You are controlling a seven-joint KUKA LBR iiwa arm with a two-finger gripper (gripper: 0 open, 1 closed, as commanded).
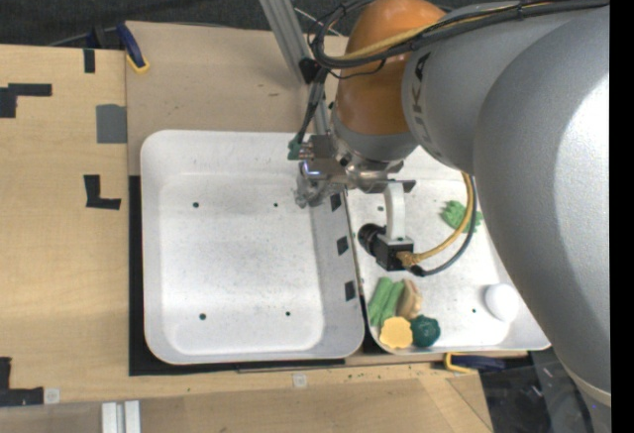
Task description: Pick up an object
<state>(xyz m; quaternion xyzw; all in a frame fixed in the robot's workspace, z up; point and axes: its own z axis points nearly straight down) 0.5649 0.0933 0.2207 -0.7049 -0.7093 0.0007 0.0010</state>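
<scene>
Speckled white bins (238, 322), orange-banded grey arm (515, 114)

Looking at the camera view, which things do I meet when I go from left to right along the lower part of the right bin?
Green long object → yellow round object → dark green object → white round object. The tan piece beside the green one overlaps it, so I leave it out.
</scene>
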